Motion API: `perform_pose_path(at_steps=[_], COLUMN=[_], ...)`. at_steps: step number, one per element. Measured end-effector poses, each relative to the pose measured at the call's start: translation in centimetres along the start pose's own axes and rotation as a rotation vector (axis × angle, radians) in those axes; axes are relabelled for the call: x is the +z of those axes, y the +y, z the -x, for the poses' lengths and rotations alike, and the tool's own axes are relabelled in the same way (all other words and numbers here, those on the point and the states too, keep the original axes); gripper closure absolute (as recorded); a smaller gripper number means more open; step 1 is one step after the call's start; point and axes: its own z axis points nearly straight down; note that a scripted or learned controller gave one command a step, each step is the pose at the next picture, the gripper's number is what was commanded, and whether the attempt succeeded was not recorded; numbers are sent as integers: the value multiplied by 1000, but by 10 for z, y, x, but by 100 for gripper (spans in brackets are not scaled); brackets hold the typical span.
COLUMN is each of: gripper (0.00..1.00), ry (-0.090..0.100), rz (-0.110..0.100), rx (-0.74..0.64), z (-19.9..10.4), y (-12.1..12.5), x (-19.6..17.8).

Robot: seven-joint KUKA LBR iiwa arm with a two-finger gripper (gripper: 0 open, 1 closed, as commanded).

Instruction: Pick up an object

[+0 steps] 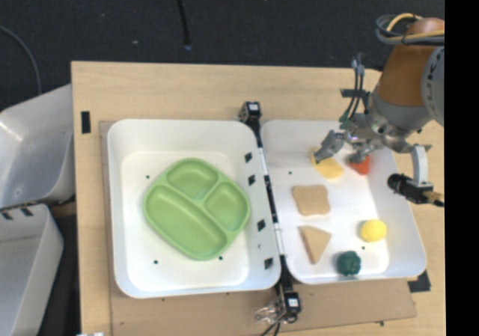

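With its 2 fingers spread and nothing between them, the gripper (pixel 345 152) hovers at the far side of the right bin (pixel 288 140), straddling a yellow piece (pixel 329 169); next it likely needs lowering and closing.

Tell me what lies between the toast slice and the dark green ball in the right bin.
In the camera view, a tan triangular wedge lies between the toast slice and the dark green ball.
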Motion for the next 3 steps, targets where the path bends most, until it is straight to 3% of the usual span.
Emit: perform_pose_path(at_steps=[1, 2, 3], gripper=[0, 0, 100], ry=[0, 0, -1], rz=[-2, 2, 6], rx=[3, 4, 6], z=[-4, -3, -2], y=[-3, -3, -2], x=[62, 85, 72])
